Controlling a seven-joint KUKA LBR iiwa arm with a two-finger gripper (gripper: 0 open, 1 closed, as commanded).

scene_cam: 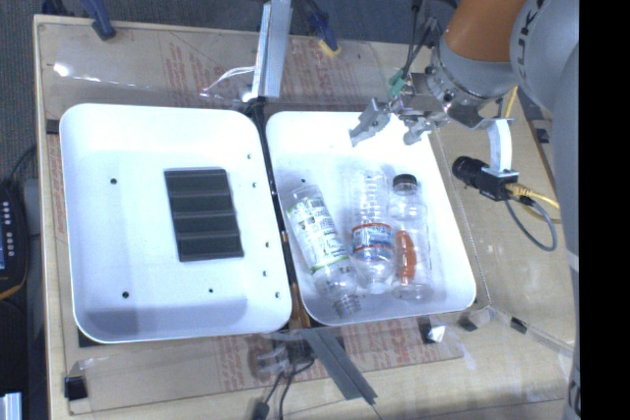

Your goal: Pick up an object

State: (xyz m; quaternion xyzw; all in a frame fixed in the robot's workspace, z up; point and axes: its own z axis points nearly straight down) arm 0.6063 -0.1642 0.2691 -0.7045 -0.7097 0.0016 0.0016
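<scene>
On the bench (148, 379), the left bin (98, 211) holds a dark ribbed block (204, 213) and the right bin (295, 138) three clear bottles (369, 236) packed side by side, so the jaws (391, 125), spread wide above its far edge, may slip off their slick curves.

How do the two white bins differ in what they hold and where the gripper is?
The left bin holds one flat, dark ribbed block; the right bin holds three clear plastic bottles lying close together. The gripper hangs over the right bin's far edge, away from the left bin. The bottles lie toward the right bin's near end; the block sits mid-bin. Both bins are shallow, white, round-cornered.
</scene>
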